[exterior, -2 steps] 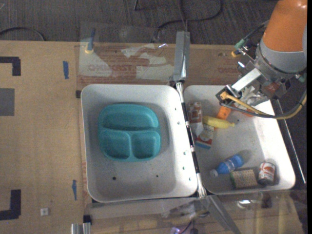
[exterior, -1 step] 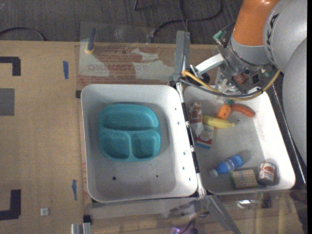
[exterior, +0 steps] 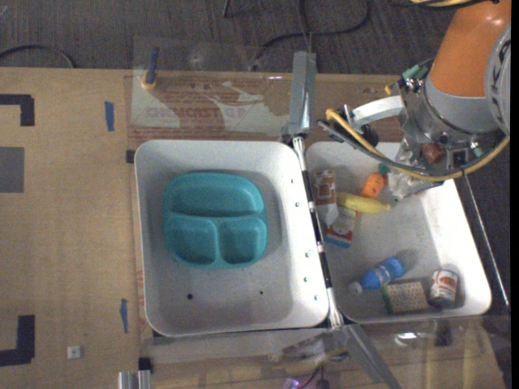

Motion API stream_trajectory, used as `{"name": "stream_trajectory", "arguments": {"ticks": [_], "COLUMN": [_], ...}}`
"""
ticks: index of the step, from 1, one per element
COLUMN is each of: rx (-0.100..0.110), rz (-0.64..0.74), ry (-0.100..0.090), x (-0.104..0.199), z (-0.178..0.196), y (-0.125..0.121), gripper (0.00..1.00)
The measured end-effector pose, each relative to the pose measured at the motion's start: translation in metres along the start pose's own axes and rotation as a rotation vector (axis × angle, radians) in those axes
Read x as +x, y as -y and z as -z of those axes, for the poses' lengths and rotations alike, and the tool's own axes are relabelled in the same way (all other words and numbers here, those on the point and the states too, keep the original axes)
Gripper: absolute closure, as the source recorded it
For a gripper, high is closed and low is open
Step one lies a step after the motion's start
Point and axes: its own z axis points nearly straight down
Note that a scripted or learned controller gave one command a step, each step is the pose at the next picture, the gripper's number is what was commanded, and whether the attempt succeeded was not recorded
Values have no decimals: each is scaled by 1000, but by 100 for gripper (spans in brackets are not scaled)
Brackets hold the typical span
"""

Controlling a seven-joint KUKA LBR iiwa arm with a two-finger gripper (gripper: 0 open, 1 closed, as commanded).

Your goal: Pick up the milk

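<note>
The milk carton (exterior: pixel 330 211), white with red and brown print, lies flat along the left wall of the right bin (exterior: pixel 454 241). My gripper (exterior: pixel 403 183) hangs over the bin's back part, under the grey wrist and orange band, up and to the right of the carton. It sits just right of an orange (exterior: pixel 372 185) and above the right end of a banana (exterior: pixel 365 204), and is well clear of the carton. The wrist and its cables hide much of the gripper.
A blue bottle (exterior: pixel 377 275), a green-brown box (exterior: pixel 404 296) and a small can (exterior: pixel 443 286) lie near the right bin's front edge. The left bin (exterior: pixel 154 282) holds a teal divided plate (exterior: pixel 216 219). A metal rail (exterior: pixel 302 96) runs back from between the bins.
</note>
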Motion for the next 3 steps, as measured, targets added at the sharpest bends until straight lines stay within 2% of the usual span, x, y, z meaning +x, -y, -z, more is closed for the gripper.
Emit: {"name": "stream_trajectory", "arguments": {"ticks": [1,2,3], "rx": [0,-2,-2], "rz": [3,3,3], "ry": [-2,-2,-1], "x": [35,22,22], "z": [-13,16,16], "y": [25,-8,-8], "gripper": [100,100,0]}}
